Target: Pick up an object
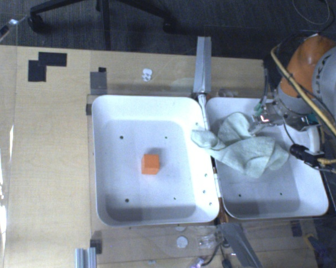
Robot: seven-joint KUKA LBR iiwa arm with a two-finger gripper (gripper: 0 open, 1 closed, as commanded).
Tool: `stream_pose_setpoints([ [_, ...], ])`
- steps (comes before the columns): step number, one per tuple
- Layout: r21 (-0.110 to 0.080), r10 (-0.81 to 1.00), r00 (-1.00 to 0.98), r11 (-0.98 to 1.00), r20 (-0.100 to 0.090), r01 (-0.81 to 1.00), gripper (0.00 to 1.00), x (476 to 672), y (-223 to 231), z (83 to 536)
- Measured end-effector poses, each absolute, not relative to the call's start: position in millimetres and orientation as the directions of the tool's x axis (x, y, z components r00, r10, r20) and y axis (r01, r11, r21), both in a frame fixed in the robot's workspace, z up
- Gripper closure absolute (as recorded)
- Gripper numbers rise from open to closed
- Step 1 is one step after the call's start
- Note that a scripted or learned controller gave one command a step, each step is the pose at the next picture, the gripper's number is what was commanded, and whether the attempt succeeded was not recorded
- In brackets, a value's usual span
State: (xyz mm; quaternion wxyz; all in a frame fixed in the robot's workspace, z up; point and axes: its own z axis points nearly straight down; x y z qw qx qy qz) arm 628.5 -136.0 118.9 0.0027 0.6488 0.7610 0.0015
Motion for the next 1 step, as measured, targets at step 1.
stream_pose_setpoints([
  [1,0.006,0.987,-0.158,0.158,-0.002,0.987,0.0,628.5,-135.8,118.9],
])
